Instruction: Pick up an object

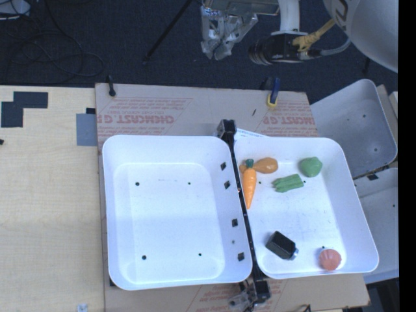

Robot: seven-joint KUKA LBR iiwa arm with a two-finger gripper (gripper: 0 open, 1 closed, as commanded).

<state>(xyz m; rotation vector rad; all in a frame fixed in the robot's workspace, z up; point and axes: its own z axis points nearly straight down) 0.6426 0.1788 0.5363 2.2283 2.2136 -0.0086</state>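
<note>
From above, the claw (220, 44) hangs high over the far edge of the table (45, 194), well apart from both bins, with nothing between its fingers; whether they are spread or closed cannot be told. The right bin (351, 194) holds an orange carrot (248, 186) by the divider, an orange piece (266, 166) touching it, a green pod (288, 183), a green lump (311, 166), a black block (281, 245) and a pink ball (329, 259). The left bin (117, 174) sits beside it.

From my remote seat, the arm's parked up high at the top of the view, reaching in from the right. The end effector (220, 39) hangs past the desk's far edge, nothing gripped between its fingers.
</note>
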